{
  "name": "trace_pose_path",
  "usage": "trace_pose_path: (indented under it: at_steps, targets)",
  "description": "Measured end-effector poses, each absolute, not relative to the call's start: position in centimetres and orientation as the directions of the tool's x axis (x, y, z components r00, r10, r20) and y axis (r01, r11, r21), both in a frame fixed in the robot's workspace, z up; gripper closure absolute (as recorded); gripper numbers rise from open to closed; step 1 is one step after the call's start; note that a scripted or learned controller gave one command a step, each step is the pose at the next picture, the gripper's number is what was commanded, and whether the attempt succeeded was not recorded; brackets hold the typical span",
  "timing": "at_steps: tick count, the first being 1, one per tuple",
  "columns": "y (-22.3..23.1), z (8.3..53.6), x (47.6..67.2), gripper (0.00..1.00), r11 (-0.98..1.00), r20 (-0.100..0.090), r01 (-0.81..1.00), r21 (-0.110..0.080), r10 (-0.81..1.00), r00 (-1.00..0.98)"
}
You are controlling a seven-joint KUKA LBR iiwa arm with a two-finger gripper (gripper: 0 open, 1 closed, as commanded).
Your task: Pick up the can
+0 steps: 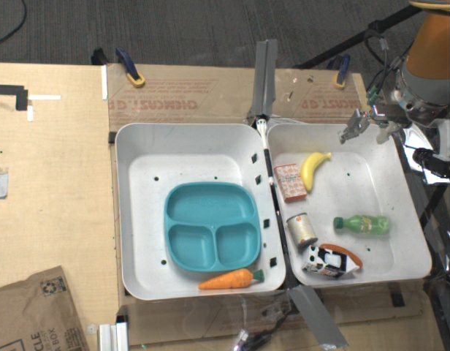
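The small silver metal can lies in the right white bin, near its left wall. The two-finger gripper hovers at the can's one o'clock, jaws open, holding nothing.

Grey arm with orange band, black cables, metal claw.

1. The grey arm enters at the upper right, its orange band showing near the top corner.
2. The wrist sits below the band, angled leftward.
3. The claw points left and down, its fingers parted, gripping nothing.
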State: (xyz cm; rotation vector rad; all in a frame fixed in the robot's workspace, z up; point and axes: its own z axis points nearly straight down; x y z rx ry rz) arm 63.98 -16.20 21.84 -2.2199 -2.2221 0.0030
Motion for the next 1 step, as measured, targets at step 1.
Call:
trace_pose_path:
  at_steps: [1]
  targets:
    - [-22.31,24.42,65.49,0.0,-0.039,-0.002,0.999,0.0,0.999,0.039]
